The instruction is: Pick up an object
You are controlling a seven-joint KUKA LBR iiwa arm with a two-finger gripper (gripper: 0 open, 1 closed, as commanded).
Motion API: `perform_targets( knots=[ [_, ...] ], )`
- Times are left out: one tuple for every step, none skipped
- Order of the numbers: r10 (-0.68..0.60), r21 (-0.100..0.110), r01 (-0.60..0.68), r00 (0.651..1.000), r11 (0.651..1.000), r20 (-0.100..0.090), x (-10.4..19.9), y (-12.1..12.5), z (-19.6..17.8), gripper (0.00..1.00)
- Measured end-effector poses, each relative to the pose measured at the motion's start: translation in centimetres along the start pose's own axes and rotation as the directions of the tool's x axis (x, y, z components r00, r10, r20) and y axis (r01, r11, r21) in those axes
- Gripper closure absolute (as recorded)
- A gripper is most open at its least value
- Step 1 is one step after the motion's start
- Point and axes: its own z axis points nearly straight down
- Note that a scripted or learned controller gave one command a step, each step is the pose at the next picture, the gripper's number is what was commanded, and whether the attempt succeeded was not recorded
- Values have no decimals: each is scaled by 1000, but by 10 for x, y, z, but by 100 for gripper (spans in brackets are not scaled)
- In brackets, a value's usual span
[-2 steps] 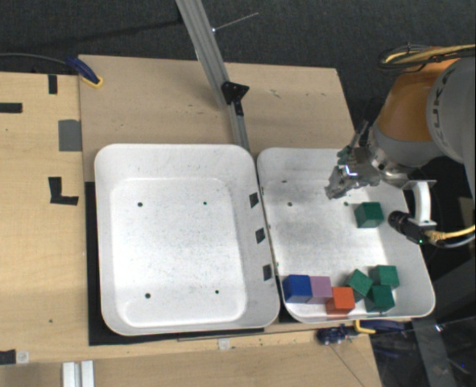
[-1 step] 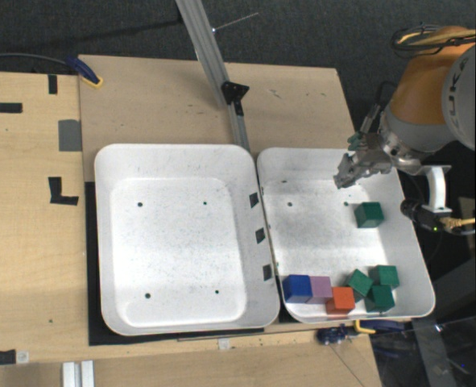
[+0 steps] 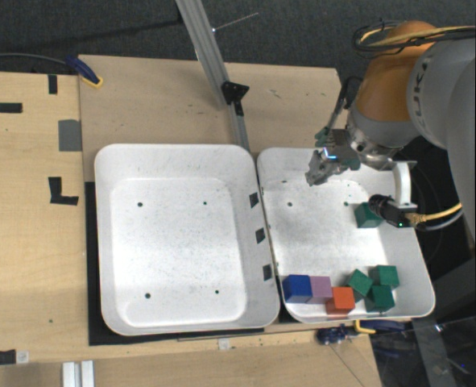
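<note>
One arm [image 3: 407, 87] bent over right bin [image 3: 302, 224] | gripper [image 3: 321, 170] near far rim | grip state unclear

We note a tan desk [image 3: 28, 240] with black tape marks [image 3: 59, 192] and one grey patch [image 3: 70, 135] at its left side. A slanted grey metal rail [image 3: 205, 43] crosses the upper area, with a black bracket [image 3: 235, 93] partway down. A blue-and-yellow clamp [image 3: 85, 69] lies at the desk's upper left edge.
</note>
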Motion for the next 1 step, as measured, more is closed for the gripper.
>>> perform_targets(
  knots=[
    [-2,0,2,1000,1000,-1,62,13,-1,100]
  ],
)
